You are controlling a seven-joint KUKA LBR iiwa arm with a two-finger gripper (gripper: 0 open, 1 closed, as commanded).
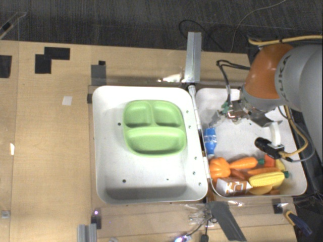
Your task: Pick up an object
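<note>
Hand (233, 112) hangs over the right bin (222, 97), grip state unclear. Blue bottle (209, 140) lies just below-left of it, long axis running along the bin's left wall.

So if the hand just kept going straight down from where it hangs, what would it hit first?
Probably the bare floor of the right bin: the hand hangs over its upper part, away from the blue item and the toy pile, though depth is unclear.

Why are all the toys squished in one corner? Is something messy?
Yes: the toy food, with the orange pumpkin, carrot and yellow corn, is heaped against the right bin's near wall. The green tray lies neatly in the left bin.
</note>
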